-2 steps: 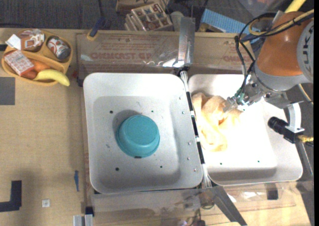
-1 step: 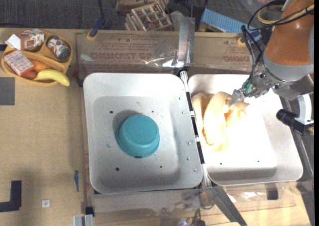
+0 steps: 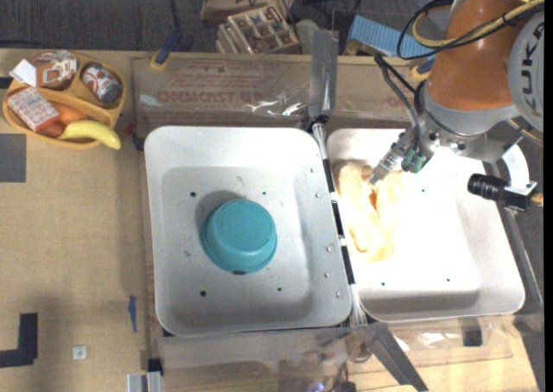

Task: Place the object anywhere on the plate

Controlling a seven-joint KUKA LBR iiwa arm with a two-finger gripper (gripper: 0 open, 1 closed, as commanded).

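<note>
A round teal plate point(image 3: 240, 235) lies in the middle of the left white bin point(image 3: 173, 166). In the right white bin point(image 3: 458, 278), against its left wall, lies a pale yellow object point(image 3: 366, 219) with an orange patch, stretched from the bin's upper left toward its centre. My gripper point(image 3: 384, 172) reaches down from the right and sits at the upper end of this object, touching or just above it. The grey arm with its orange band point(image 3: 471, 45) rises behind it.
A yellow tray point(image 3: 17, 114) with a banana point(image 3: 91, 132) and small packets sits on the bench at the far left. A strip of cardboard and plastic point(image 3: 225, 97) runs behind the bins. A black knob point(image 3: 484, 185) juts from the arm over the right bin.
</note>
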